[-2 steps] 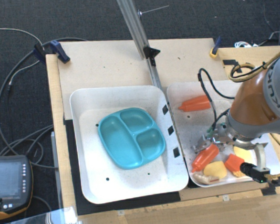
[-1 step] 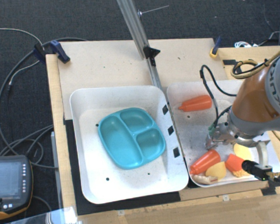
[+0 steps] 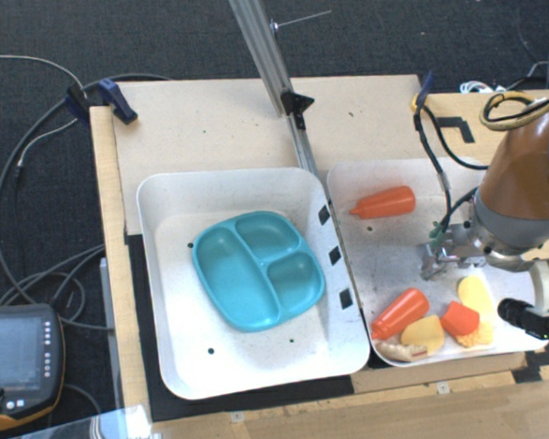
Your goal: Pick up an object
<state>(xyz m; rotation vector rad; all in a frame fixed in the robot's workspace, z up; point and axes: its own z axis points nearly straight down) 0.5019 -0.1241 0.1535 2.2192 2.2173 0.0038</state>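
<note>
Jaws (image 3: 438, 257) state unclear, over right bin (image 3: 384, 173); 2 white bins on beige bench (image 3: 202, 125), dark carpet (image 3: 35, 146).

Arm (image 3: 525, 187) reaches in from right, wrist bent downward; end effector (image 3: 438, 259) low, fingers indistinct.

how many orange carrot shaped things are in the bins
2, both in the right bin: one orange carrot near its far side, another near the front beside the yellow pieces. The arm may hide more.

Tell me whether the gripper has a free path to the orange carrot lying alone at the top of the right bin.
Probably yes: the carrot lies apart from the other items, with bare bin floor between it and the gripper.
</note>
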